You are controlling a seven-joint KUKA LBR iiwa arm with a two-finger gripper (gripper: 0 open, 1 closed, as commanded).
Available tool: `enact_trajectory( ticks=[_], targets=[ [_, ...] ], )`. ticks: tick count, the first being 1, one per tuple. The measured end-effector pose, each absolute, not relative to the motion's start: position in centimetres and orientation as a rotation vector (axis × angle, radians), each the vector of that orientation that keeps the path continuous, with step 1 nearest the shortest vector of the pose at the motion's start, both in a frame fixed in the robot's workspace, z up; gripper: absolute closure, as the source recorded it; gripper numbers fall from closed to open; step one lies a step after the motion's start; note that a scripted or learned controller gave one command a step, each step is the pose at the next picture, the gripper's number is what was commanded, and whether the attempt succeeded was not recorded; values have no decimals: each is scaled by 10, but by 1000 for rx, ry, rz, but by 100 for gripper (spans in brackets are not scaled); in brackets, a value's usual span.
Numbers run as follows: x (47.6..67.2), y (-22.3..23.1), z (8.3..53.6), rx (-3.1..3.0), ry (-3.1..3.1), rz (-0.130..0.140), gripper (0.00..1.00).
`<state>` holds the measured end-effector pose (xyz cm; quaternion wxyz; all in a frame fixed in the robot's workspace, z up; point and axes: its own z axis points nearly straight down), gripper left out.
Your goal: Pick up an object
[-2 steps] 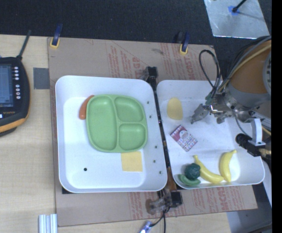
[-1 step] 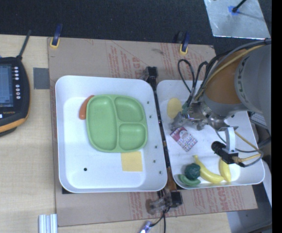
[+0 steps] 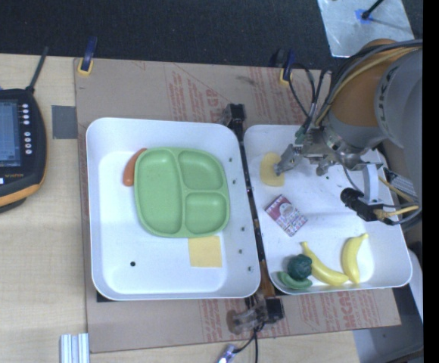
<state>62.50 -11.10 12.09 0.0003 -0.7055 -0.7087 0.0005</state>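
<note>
Yellow chunk (image 3: 271,170) near right bin's (image 3: 401,278) left wall; tool (image 3: 287,163) beside it, spread, holding nothing.

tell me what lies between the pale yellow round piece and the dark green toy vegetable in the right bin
In the camera view, a small red-and-white packet lies between the pale yellow round piece and the dark green toy vegetable.

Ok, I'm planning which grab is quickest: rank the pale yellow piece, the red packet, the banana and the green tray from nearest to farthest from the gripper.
1. Pale yellow piece, right beside the gripper in the right bin.
2. Red packet, middle of that bin.
3. Banana, the bin's front edge.
4. Green tray, in the left bin.
</note>
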Motion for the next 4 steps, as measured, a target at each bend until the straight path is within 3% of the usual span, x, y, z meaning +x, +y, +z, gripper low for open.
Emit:
enact_trajectory(
  ticks=[1, 2, 4],
  targets=[
    [657, -135, 171, -2216, -2226, 2, 0],
    [628, -129, 181, -2218, -2221, 4, 0],
    [603, -97, 196, -2214, -2223, 6, 0]
  ],
)
